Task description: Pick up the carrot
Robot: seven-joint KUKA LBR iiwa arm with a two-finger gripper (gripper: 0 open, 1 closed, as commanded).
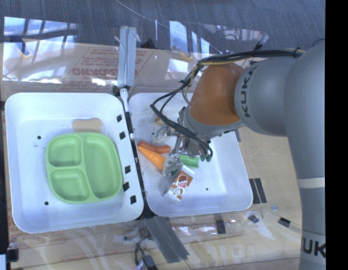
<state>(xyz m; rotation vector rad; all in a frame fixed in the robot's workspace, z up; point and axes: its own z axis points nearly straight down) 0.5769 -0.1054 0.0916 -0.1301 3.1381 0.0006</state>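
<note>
Carrot (153, 154) not yet lifted, arm low over the right bin (230, 193).

It lies near that bin's left wall, beside a reddish piece (157, 148), with a small carton (179, 185) toward the front edge. The gripper (182, 153) sits just right of the carrot; I can't tell how its fingers stand. The grasp and the lift both look undone.

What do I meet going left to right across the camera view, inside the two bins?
Green divided plate in the left bin → carrot in the right bin → small carton → gripper, with a green item beside it.
</note>
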